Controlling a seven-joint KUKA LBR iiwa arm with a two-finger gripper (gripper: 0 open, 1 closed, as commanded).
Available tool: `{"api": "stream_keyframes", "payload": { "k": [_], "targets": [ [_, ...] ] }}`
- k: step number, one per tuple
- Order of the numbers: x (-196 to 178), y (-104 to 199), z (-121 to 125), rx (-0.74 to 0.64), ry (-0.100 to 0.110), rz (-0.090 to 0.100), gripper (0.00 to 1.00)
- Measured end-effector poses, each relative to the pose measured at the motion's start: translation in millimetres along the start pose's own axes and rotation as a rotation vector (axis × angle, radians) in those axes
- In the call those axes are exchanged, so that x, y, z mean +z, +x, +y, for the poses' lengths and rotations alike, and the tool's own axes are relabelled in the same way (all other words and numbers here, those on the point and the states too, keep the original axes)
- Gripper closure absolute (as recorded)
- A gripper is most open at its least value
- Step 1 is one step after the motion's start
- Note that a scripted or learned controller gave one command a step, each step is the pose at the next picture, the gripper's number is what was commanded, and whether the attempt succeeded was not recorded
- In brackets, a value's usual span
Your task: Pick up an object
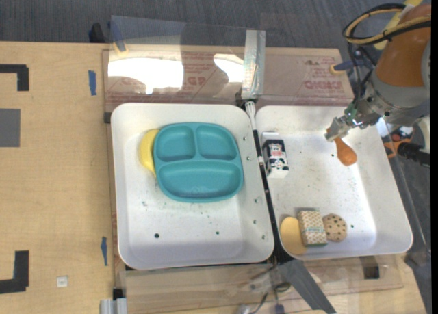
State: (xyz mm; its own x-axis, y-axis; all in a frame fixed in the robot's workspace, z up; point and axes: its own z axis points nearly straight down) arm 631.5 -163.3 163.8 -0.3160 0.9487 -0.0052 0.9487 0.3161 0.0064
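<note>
2 shallow white bins are seen side by side on a wooden bench, viewed from above at a slant. The left bin (pixel 130 237) is occupied by a teal divided tray (pixel 198 162), under whose left edge a yellow object (pixel 146 150) is partly tucked. In the right bin (pixel 383 230), a small black-and-white carton (pixel 275 154) is laid close to the dividing wall, while 3 items are clustered near the front edge: a tan flat piece (pixel 290 232), a patterned block (pixel 312 227) and a speckled round cookie (pixel 335 226), each touching its neighbour.

The arm (pixel 404 66), marked by its orange band, is reached in from the right, with the gripper (pixel 342 131) lowered over the far right part of the right bin. An orange, drumstick-shaped object (pixel 347 152) is seen directly below the fingertips, apparently touched at its upper end; whether it is actually clamped, and how the jaws stand, cannot be told from this angle. A clear plastic sheet (pixel 178 66) is propped behind the bins.
</note>
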Motion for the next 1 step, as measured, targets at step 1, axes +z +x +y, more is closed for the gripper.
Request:
{"api": "stream_keyframes", "payload": {
  "k": [1],
  "targets": [
    [-31.4,75.2,35.2,0.094,-0.001,0.004,1.00]
  ]
}}
